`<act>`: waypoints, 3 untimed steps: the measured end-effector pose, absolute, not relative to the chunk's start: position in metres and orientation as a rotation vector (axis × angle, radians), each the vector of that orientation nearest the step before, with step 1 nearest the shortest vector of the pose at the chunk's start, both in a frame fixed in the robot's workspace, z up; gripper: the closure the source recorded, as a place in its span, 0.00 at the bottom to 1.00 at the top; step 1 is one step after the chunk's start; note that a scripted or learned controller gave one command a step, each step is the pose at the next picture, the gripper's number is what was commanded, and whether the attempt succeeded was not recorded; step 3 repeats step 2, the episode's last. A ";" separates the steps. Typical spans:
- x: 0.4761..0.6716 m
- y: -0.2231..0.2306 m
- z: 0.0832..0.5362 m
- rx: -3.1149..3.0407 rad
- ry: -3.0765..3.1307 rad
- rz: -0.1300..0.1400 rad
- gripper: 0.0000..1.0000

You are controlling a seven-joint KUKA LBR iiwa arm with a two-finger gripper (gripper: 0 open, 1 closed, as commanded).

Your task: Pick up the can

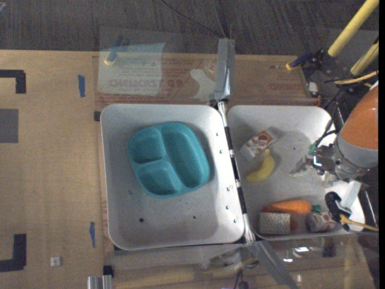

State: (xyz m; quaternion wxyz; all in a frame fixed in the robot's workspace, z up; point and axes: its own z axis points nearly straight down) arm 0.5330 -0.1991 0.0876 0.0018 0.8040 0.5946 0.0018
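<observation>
The can (319, 222) looks like a small greyish cylinder lying on its side in the front right corner of the right bin (283, 122). It rests just right of an orange carrot (290, 207). My gripper (310, 162) hangs over the right side of that bin, behind the can and apart from it, with nothing seen in it. The grey arm with its orange band (364, 125) comes in from the right edge.
The right bin also holds a small printed carton (258, 142), a yellow banana (263, 170) and a pale block (275, 223) next to the carrot. A teal divided plate (169, 158) lies in the left bin (114, 179). A metal divider (231, 167) separates the bins.
</observation>
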 end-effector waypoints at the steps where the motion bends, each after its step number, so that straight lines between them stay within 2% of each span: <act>1: 0.613 -0.198 0.087 2.542 1.841 0.002 0.00; 2: 0.669 -0.203 0.086 2.624 1.754 -0.001 0.00; 3: 0.669 -0.203 0.086 2.624 1.754 -0.001 0.00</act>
